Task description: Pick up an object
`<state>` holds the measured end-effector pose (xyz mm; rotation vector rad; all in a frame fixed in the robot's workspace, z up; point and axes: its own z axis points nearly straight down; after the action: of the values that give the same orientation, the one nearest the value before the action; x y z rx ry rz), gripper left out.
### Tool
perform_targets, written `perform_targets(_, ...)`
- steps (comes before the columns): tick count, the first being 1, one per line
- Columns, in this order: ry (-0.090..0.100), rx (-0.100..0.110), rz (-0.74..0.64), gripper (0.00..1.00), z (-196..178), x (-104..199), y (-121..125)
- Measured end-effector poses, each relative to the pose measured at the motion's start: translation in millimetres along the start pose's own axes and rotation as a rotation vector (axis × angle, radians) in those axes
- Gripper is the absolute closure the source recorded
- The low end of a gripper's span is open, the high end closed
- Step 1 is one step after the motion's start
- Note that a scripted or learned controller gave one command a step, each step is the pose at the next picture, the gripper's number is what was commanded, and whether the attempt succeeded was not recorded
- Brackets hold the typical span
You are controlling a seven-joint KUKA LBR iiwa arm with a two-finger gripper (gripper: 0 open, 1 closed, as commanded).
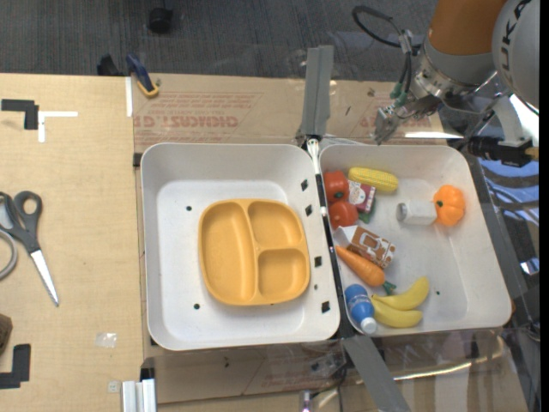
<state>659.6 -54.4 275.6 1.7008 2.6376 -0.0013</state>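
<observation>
Orange band and grey arm hang above the far rim of the right bin (480,230), and the gripper (390,120) hovers there carrying nothing; you cannot tell how its tool is set. Your candidates lie below: corn (374,178), pumpkin (449,204), carrot (360,266), bananas (401,303). Watch the left cluster, where items touch; a descent there could likely nudge neighbours or pinch two at once.
</observation>
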Motion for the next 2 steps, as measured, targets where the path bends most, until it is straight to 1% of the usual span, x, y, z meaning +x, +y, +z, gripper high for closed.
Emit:
perform_targets(1, 0.0, 0.001, 0.043, 1.0, -39.8, -94.5, -43.0)
perform_targets(2, 0.002, 0.003, 0.233, 1.0, -51.7, -11.5, -22.9)
